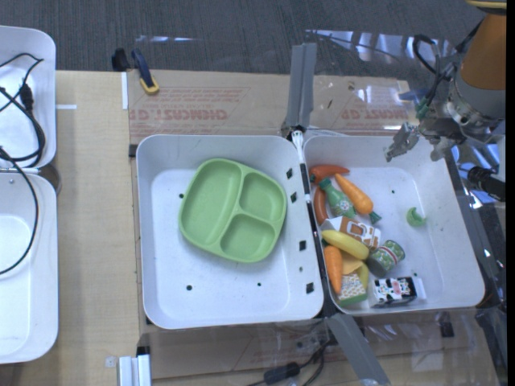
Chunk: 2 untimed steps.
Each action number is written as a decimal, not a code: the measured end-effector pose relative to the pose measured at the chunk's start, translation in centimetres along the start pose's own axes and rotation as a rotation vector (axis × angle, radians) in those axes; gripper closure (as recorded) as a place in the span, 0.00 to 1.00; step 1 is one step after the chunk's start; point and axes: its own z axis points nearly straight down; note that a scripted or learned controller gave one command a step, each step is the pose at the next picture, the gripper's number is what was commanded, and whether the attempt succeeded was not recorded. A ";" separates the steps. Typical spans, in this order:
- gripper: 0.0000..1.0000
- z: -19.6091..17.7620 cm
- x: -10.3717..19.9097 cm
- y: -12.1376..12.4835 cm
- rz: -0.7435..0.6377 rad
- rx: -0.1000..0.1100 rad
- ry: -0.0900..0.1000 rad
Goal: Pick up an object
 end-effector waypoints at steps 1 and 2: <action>0.00 -6.8 -7.0 -0.6 -0.138 -0.003 -0.002; 0.00 6.4 -6.8 0.9 -0.228 0.000 0.001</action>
